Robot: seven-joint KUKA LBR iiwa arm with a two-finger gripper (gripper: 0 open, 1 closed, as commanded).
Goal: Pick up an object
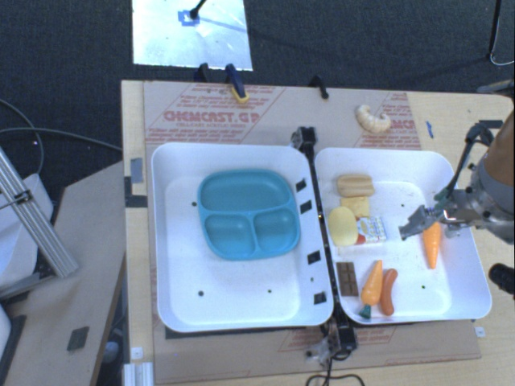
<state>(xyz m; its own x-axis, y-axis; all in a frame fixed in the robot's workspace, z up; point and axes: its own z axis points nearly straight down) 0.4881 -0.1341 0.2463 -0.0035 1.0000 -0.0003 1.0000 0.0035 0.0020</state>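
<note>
An orange toy carrot (pixel 432 245) lies in the right bin (pixel 463 292) near its right wall, point toward the front edge, with the gripper (pixel 424 222) just above its top end; whether the fingers are spread or clenched cannot be told. Toward the bin's left wall sit a bread piece (pixel 355 186), a yellow lemon (pixel 342 226), a chocolate bar (pixel 347 278), a second carrot (pixel 372 285) and a sausage (pixel 388 291), while the left bin (pixel 173 296) carries a blue divided plate (pixel 249 214)

left bin (pixel 177 296): divided plate (pixel 248 214) | right bin (pixel 459 296): toy foods (pixel 364 232)
</note>
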